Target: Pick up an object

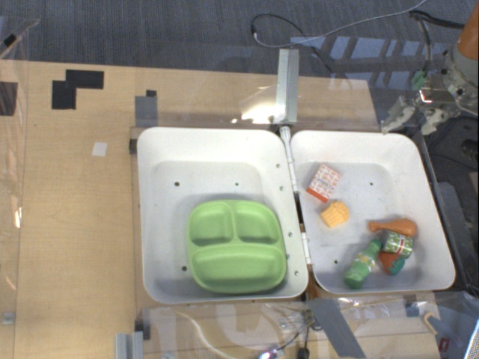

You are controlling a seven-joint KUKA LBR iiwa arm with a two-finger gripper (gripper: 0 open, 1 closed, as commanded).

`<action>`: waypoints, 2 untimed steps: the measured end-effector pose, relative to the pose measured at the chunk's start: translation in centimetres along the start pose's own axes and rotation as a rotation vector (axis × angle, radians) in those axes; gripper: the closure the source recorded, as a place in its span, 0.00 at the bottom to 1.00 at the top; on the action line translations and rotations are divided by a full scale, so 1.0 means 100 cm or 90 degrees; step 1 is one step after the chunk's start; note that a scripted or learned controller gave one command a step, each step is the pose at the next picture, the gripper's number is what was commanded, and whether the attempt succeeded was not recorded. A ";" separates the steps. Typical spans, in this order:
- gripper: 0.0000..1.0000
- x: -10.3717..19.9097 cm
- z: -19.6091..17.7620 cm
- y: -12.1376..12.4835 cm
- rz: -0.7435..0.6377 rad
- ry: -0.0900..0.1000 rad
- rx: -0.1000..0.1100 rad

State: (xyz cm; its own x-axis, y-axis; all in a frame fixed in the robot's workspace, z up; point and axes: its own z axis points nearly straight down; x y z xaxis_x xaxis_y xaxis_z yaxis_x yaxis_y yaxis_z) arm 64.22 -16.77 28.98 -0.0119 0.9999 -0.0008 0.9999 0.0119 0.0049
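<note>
- Pale wooden bench top (67, 223) fills the left of the view, with grey carpet beyond its far edge; a black stepped mark (75, 87) sits near the far left corner and a small white square (99, 149) lies closer in.
- Next comes the left bin (146, 200), shallow and white, with a green divided plate (236, 245) lying flat in its near half.
- A grey metal post (288, 84) stands at the far end of the seam where the two bins touch; a dark cable (299, 32) loops on the carpet behind it.
- The right bin (419, 170) holds all the small things that could be picked.
- A red-and-white patterned box (323, 182) lies near the bin's left wall, with a yellow block (334, 215) just beside it on the near side.
- Further right, a green bottle (361, 268) lies tilted toward the near wall, touching a cluster made of a green can (397, 243), a red piece (388, 261) under it and an orange drumstick shape (393, 226).
- The gripper (423, 103) hangs past the right bin's far right corner, well apart from every item and holding nothing; it is blurred, so I cannot tell whether the claw is spread or pressed together.
- The arm's orange band (469, 43) shows at the right edge.
</note>
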 end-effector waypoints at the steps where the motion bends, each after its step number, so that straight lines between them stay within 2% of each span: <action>1: 0.00 0.075 0.122 -0.007 -0.019 0.001 0.002; 2: 0.00 0.084 0.193 -0.022 0.064 0.001 -0.012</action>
State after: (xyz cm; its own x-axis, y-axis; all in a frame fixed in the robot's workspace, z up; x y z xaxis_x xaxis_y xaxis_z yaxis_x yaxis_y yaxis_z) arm 61.99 -8.43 9.66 0.0891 0.9960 0.0023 0.9958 -0.0891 0.0230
